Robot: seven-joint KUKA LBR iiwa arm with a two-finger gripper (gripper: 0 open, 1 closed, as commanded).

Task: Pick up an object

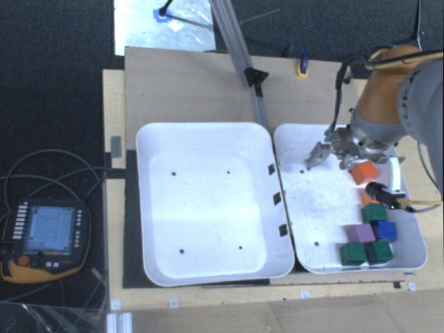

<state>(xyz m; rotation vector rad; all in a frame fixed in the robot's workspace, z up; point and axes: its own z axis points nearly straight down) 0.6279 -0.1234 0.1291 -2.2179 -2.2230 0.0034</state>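
Blocks cluster in the right bin's (300, 186) near right corner: green block (352, 254), dark green block (379, 252), purple block (360, 233), blue block (386, 229). They're tightly packed, so go for the orange block (363, 171) further back, alone by the right wall. Gripper (331, 151) hovers just beside it, fingers apart, nothing between them. Centre over it first, descend straight.
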